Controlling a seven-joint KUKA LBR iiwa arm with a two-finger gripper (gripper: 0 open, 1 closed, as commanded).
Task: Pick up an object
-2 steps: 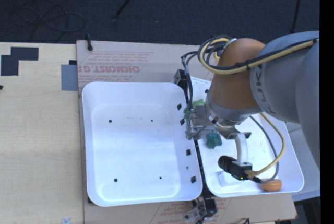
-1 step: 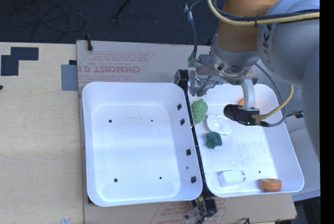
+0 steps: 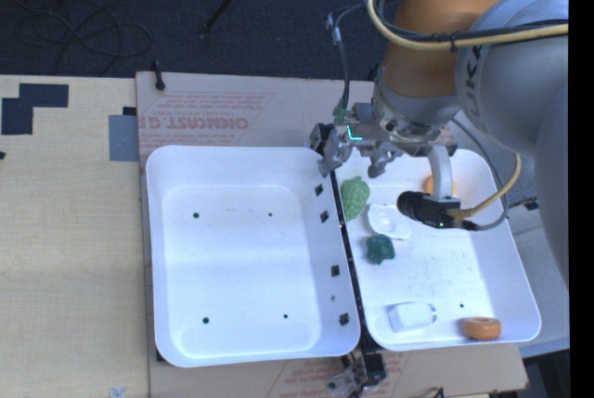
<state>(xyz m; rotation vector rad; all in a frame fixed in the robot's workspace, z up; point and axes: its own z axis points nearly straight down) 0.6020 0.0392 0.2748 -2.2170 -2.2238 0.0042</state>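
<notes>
My gripper (image 3: 354,166) hangs over the far left corner of the right bin (image 3: 509,280), its two fingers spread apart with nothing between them. Just below it lies a light green lumpy object (image 3: 355,197). Beside that sit a small white piece (image 3: 382,221) and a dark green object (image 3: 379,249). Near the bin's front lie a white block (image 3: 411,315) and an orange ring (image 3: 481,327). A bit of another orange thing (image 3: 430,186) peeks out behind the wrist.
The left bin (image 3: 176,201) stands alongside, split from the right one by a dark divider (image 3: 339,248). Brown cardboard (image 3: 232,109) lies under both bins. The large grey arm (image 3: 510,62) covers the right bin's far right side.
</notes>
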